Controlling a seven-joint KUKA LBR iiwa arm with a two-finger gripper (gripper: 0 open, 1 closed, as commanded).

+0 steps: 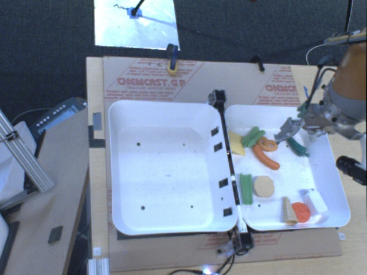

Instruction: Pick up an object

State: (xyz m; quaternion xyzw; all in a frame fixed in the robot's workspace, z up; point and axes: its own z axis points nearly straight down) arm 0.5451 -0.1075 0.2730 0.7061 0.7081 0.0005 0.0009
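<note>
We found the gripper (288, 129) above the right bin (338, 202), finger state undeterminable, with the orange sausage (267, 155) just lower-left, its long axis running diagonally.

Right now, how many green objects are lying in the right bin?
3. One green piece lies near the bin's upper left, by the yellow piece. A green stick lies beside the divider, lower down. A darker green piece lies under the gripper; it may hide more.
</note>
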